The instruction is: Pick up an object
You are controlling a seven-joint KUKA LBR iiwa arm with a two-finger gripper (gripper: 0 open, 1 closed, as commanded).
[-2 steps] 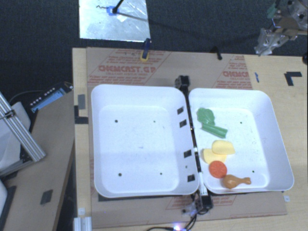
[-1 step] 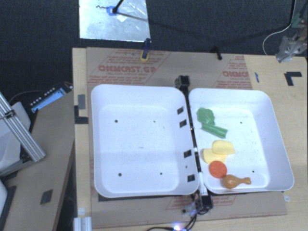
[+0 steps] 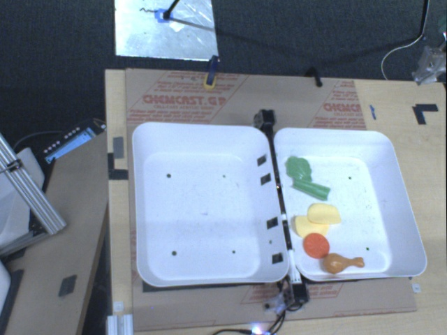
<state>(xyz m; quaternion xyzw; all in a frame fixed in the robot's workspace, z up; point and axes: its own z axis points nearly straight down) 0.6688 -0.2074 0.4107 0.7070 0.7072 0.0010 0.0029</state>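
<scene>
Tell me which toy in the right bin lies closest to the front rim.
The brown drumstick. It sits just inside the right bin's front rim, below the red disc, the yellow pieces and the green broccoli, which is farthest back.

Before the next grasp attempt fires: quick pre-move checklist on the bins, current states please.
1. Targets present: ok. The right bin holds a green broccoli piece, a yellow piece, a pale yellow piece, a red-orange disc and a brown drumstick.
2. Objects separated for a clean pick: not ok. The two yellow pieces and the disc sit touching or overlapping; the drumstick lies right beside the disc.
3. Isolated candidate: ok. The broccoli sits apart from the cluster.
4. Wall clearance: not ok. The cluster sits close to the divider between bins; the drumstick is near the front wall.
5. Drop zone: ok. The left bin floor is bare.
</scene>
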